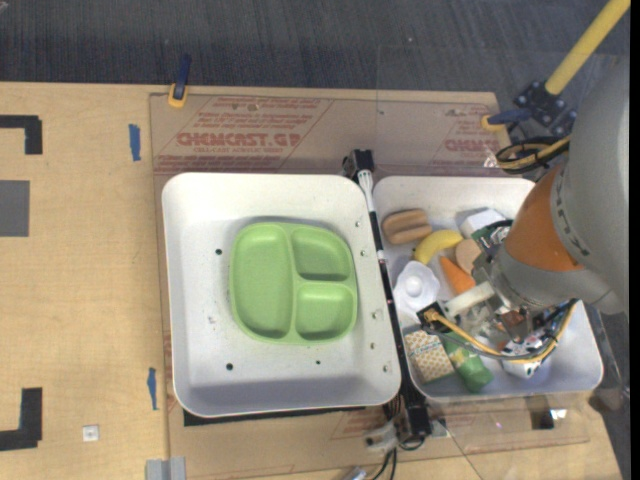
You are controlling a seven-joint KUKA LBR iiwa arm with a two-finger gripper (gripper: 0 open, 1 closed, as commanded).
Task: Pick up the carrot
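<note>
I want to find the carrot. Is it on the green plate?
No, the carrot lies in the right bin beside the banana, not on the green plate.

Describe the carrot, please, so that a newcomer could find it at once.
Look at the right bin, the crowded one under the arm. Near its middle, just left of the arm's orange band, lies the carrot, partly hidden by the arm. It is the orange piece directly below the yellow banana and right of the white cup; the bread roll above is tan.
</note>
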